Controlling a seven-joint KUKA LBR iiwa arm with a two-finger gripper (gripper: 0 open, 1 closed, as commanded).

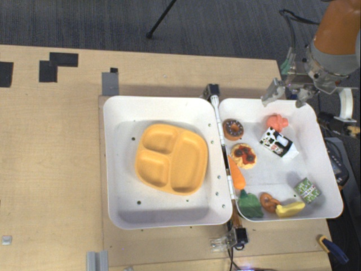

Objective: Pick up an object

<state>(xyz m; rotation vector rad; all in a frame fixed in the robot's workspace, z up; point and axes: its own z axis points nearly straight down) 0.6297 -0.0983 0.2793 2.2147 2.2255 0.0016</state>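
The gripper point(287, 92), apparently open and holding nothing, is seen above the right bin's point(330, 205) far edge; a pink toy point(276, 121) lies just below it.

No legible text; print on small green box point(307, 190) too small to read.

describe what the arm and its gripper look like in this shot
The arm shows a broad orange band over a grey wrist section. Below it the gripper is pale grey metal with short angular fingers and a small greenish part on its side. Dark cables loop beside the wrist, and a white cylindrical piece sits lower on its side.
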